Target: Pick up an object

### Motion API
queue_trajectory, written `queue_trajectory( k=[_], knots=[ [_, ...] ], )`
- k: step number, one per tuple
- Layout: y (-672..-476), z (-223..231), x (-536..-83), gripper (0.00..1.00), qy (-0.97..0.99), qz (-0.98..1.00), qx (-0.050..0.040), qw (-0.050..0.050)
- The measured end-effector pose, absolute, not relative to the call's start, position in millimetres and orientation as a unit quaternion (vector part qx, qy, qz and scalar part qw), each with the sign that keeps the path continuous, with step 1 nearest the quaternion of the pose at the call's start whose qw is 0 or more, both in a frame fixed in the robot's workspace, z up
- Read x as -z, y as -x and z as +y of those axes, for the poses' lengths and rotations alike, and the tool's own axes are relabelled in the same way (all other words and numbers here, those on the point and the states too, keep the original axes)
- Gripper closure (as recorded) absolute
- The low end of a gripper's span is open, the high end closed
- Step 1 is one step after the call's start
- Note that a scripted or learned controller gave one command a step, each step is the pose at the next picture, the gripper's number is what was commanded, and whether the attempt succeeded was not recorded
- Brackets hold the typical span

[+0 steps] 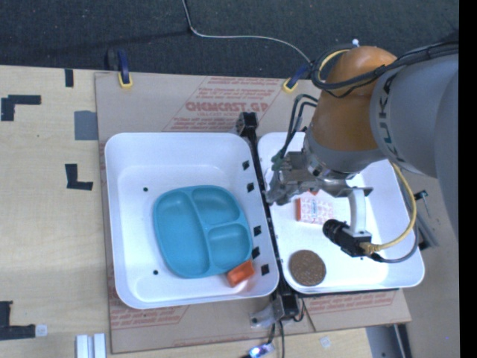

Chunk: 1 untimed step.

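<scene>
A blue divided plate (201, 230) lies in the left bin (127, 155). By the plate's lower right corner sits a small orange object (240, 274). In the right bin (395, 274) lie a brown round disc (306, 267) and a small white and red packet (313, 210), partly covered by the arm. My gripper (287, 183) hangs over the left part of the right bin, just left of the packet. The wrist hides its fingertips.
The arm's grey body and orange band (350, 103) cover the upper part of the right bin. A black divider (257, 192) runs between the two bins. A cable (395, 237) loops near the right bin's right side. Brown cardboard (216, 107) lies under both bins.
</scene>
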State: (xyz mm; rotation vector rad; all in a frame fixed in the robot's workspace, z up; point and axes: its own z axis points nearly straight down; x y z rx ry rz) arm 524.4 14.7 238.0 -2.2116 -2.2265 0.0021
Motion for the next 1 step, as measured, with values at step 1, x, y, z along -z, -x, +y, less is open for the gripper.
queue_trajectory(
  k=[1],
  knots=[
    [-540.6,70.7,-236.6,1.00,0.704,-0.710,-0.0001,0.001]
  ],
)
